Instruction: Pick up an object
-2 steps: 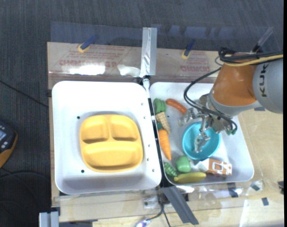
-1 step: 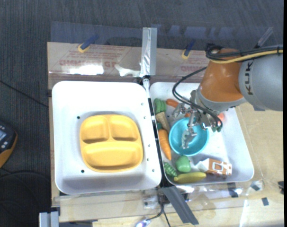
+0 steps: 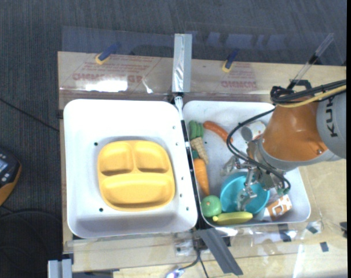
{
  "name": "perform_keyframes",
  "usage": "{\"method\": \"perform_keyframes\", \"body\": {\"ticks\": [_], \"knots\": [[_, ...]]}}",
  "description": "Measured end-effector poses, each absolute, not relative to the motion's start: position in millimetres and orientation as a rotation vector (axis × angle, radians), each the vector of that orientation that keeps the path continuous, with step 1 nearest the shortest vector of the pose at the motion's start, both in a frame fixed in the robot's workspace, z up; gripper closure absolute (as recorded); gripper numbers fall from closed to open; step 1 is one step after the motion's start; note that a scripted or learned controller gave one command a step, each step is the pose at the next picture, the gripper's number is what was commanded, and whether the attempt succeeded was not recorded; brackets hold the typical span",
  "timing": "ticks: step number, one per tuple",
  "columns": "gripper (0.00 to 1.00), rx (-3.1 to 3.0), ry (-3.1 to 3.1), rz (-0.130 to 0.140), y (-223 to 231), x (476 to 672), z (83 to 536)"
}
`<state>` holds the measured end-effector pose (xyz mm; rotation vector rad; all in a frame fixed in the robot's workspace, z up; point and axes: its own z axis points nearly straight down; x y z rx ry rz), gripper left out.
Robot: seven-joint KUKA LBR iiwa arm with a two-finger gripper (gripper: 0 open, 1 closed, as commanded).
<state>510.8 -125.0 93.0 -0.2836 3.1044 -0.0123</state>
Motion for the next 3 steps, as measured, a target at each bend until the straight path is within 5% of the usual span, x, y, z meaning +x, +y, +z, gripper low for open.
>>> {"method": "perform_keyframes", "body": {"ticks": [2, 3], "knots": [[0.00, -0.318, 3.104, -0.011, -93.7, 515.1, 91.9], [0.00, -0.497, 3.086, -0.007, -107.9, 619.2, 90.8]]}}
